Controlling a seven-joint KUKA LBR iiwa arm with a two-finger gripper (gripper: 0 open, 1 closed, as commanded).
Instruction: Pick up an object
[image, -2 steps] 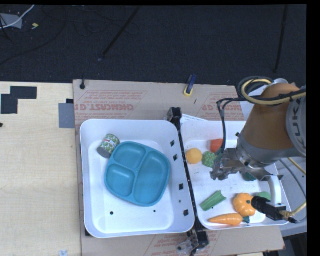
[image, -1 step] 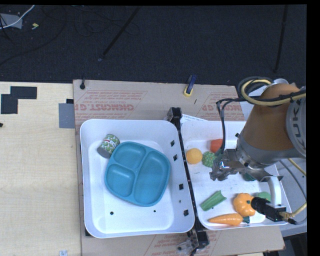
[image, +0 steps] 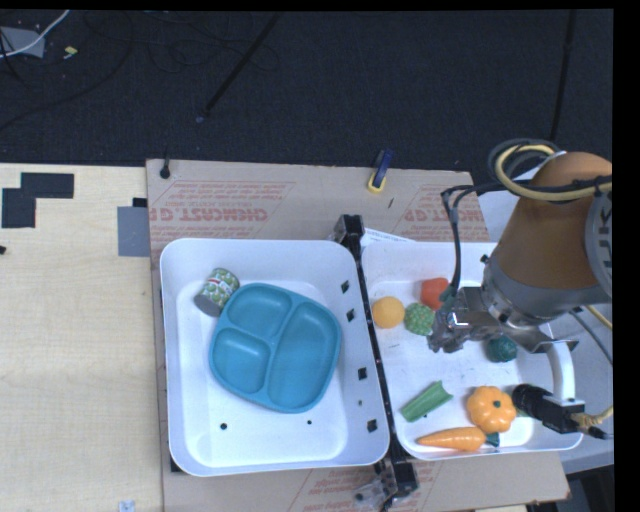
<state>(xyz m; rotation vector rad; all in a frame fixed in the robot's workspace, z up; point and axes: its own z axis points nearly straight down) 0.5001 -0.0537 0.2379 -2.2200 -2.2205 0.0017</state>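
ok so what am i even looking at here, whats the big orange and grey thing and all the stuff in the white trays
One camera looks down at a slant on a bench. The orange and grey thing is a robot arm reaching in from the right; its gripper hangs low over the right bin, among toy food: a yellow fruit, a broccoli, a red piece, a green pod, a small pumpkin and a carrot. The left bin holds a blue divided plate and a small can. I can't tell whether anything is held.
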